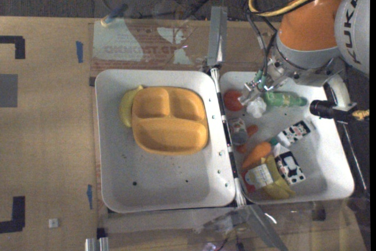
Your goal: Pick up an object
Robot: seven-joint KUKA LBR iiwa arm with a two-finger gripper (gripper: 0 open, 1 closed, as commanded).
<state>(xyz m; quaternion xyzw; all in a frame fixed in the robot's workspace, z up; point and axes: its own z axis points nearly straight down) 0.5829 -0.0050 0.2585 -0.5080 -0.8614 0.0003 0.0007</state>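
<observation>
Robot arm reaching into the right of two white bins on a wooden bench (53, 144), nothing lifted yet.

Camera view: the claw (258, 88) hangs low at the far left of the right bin (338, 176), just above a white crumpled item (256, 106), beside a green bottle (283, 99) and a red object (232, 100); whether it is clenched or released cannot be told. Nearer lie a carrot (257, 154) and small cartons (291, 167). The left bin (111, 173) holds an orange divided plate (170, 119) over a banana (125, 109). The pick appears still ahead.
</observation>
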